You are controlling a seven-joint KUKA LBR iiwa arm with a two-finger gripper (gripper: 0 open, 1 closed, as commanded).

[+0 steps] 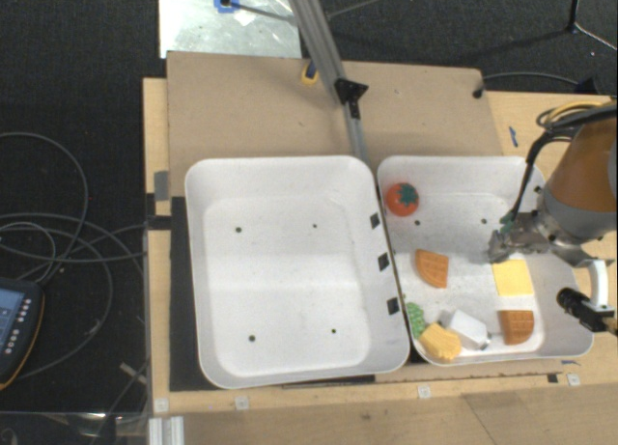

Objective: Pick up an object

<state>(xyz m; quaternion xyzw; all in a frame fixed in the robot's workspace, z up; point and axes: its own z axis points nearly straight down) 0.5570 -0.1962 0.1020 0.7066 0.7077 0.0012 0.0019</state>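
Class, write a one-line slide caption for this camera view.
Gripper low in the right bin, beside a yellow block, with toy foods scattered around.

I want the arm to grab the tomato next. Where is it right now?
The tomato lies in the right bin, in its far left corner, with an orange wedge below it.

We see a robot lab. Two white bins [290,182] sit on a plain wooden bench [319,96], and loose cables [58,231] trail across dark carpet [77,47] beside it.
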